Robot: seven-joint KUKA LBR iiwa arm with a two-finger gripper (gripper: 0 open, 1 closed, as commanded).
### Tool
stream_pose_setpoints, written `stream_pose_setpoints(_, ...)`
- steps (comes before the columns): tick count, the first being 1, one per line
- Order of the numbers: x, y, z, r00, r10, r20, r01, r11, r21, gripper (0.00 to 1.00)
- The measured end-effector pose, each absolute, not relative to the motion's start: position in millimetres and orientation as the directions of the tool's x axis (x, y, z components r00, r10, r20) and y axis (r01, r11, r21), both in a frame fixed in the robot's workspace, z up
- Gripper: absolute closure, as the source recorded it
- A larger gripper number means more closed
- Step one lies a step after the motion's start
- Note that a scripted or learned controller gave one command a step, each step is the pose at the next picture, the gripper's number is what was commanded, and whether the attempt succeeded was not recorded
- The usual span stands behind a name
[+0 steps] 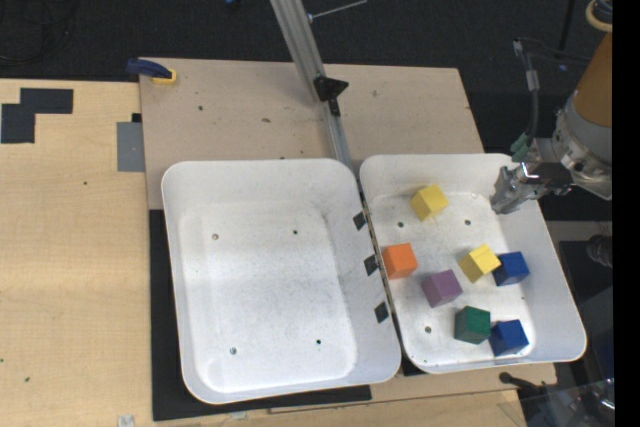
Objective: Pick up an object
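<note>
The right bin [560, 325] holds several small blocks: a yellow one [429, 201] near the back, an orange one [400, 260] by the left wall, a purple one [441, 287], a second yellow one [479, 262] touching a blue one [512, 267], plus a green one [472, 324] next to another blue one [508, 336] near the front. My gripper [508, 192] hangs over the bin's back right part, to the right of the far yellow block and apart from it. Nothing shows between its fingers.
The left bin [190, 205] lies beside the right one, with black clips [372, 263] along the shared wall. A slanted aluminium bar [296, 25] rises behind the bins. A blue and yellow clamp [151, 70] sits at the board's back left corner.
</note>
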State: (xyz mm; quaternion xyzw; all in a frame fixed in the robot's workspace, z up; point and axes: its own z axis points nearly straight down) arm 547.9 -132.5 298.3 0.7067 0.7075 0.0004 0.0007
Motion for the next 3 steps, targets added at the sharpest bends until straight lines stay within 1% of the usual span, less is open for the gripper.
stream_pose_setpoints(1, 547.0, -78.3, 294.3, -0.004, 1.000, 0.002, 1.000, 0.004, -0.003, 1.00)
stream_pose_setpoints(2, 555.1, -29.9, 269.7, -0.003, 1.000, 0.002, 1.000, 0.003, -0.006, 1.00)
stream_pose_setpoints(3, 561.8, 20.3, 266.2, -0.004, 1.000, 0.001, 1.000, 0.004, -0.004, 1.00)
